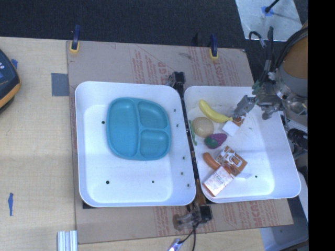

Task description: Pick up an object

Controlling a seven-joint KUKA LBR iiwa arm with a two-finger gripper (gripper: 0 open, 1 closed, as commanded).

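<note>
**Pincer spread over the right bin**

The pincer hangs spread near the right bin's far edge — pinching nothing. Banana, a hot dog and two packets lie along its left side — print unreadable. The cardboard sheet bears faint red lettering, illegible.

bins 2 | plate 1 | banana 1 | packets 2

Grey arm, orange band
</note>
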